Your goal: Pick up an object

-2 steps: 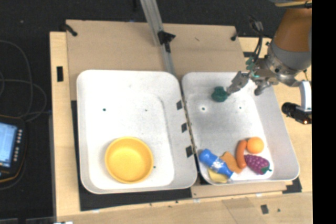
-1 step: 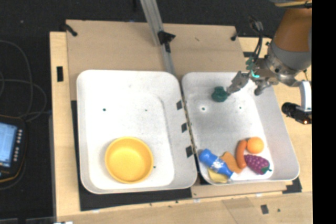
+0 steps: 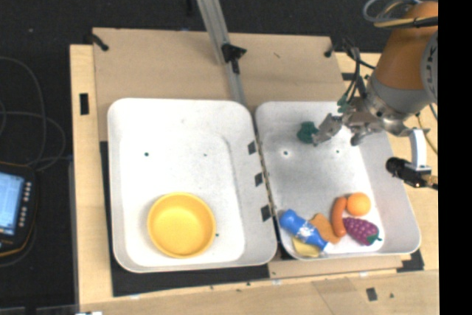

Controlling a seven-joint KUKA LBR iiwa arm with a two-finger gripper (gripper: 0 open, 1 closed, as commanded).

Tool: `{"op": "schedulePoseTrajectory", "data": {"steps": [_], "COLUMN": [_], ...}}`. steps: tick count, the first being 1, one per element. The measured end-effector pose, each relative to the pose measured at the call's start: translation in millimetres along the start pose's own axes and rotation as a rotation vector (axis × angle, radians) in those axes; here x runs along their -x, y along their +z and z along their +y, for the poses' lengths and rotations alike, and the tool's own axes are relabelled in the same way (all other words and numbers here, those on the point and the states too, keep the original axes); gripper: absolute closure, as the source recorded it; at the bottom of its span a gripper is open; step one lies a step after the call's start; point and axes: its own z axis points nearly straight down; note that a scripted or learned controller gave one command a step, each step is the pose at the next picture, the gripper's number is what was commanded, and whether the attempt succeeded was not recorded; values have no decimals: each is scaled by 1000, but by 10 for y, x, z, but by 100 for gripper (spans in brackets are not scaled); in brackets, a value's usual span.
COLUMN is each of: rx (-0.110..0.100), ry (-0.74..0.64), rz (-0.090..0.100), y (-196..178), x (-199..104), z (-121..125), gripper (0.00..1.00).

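Approach step: gripper (image 3: 341, 127) hangs beside a small green object (image 3: 306, 133) in the right bin (image 3: 383, 181); finger state cannot be told. Next, close squarely on it.

In my right bin (image 3: 383, 181), 1 small dark green object (image 3: 307, 133) lies near the far wall. At the near edge, an orange ball (image 3: 358, 203), a carrot (image 3: 338, 216), purple grapes (image 3: 361, 229) and a blue bottle (image 3: 299, 226) cluster together.

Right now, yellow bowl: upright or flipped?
Upright. The yellow bowl in the left bin shows its open hollow and rim facing up, with nothing visible inside.
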Motion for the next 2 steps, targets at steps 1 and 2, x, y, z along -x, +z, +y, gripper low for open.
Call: {"op": "schedulePoseTrajectory", "data": {"steps": [1,2], "rx": [-1,-3], "ry": [0,1], "rz": [0,1], "y": [431,960], "x": [-13,-6], "z": [-41,-50], "gripper": [0,0]}}
